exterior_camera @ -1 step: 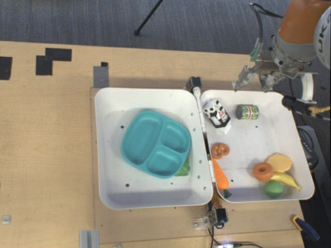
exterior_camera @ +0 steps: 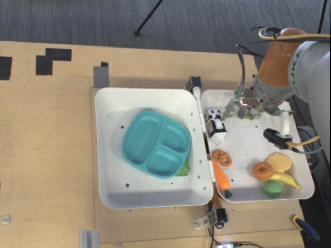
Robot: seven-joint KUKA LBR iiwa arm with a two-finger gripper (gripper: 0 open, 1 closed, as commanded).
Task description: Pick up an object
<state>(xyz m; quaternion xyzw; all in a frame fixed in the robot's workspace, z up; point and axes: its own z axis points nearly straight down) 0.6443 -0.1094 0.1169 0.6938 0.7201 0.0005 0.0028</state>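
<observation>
My gripper hangs over the back part of the right bin, below the arm's orange band. A small black and white object lies just to its left against the bin's left wall. Nearer the front lie a pretzel-like brown ring, an orange carrot, an orange doughnut, a yellow slice, a banana and a green lime. I see nothing held in the gripper.
The left bin holds a teal divided plate, with a green piece peeking out at its front right edge. The ridge between the bins runs front to back. Black patches mark the bench at the far left.
</observation>
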